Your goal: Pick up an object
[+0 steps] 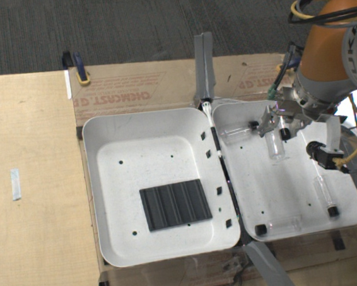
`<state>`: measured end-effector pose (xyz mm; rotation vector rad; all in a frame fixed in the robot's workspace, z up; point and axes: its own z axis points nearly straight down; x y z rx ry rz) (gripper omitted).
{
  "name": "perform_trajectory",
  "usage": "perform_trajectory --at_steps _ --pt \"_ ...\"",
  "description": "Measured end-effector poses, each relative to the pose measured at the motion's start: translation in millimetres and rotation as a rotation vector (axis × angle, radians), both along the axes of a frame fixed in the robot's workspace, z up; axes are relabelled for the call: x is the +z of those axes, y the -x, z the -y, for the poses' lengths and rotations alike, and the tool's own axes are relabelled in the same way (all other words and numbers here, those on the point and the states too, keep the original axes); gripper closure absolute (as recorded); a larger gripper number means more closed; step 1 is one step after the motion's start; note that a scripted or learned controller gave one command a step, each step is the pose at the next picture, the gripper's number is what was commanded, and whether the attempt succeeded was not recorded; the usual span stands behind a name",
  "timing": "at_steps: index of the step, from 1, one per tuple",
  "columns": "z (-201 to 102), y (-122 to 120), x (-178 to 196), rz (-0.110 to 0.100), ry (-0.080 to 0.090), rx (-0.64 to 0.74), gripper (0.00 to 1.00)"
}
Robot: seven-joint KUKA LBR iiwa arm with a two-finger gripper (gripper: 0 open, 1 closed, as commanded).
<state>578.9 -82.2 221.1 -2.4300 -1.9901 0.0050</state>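
My gripper [276,126] hangs over the back part of the right bin [356,206]. It is shut on a clear plastic tube [275,148] that dangles below it, looking larger than the tubes on the bin floor. A second clear tube with a black cap [237,130] lies just left of the gripper near the back wall. Two more capped tubes rest in the same bin, one along the front wall [277,227] and one at the right [324,195]. A black ribbed rectangular pad [175,204] lies flat in the left bin [106,178].
A grey divider post [205,66] stands behind the seam between the bins. Cables and a black hose [324,153] trail off the wrist over the right bin's right side. A blue-and-yellow clamp [79,70] sits at the cardboard's back left corner.
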Motion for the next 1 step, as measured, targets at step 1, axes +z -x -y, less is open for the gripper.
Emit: perform_trajectory --at_steps 1 --pt "-26.0 -11.8 -5.1 -0.001 0.001 -0.058 1.00"
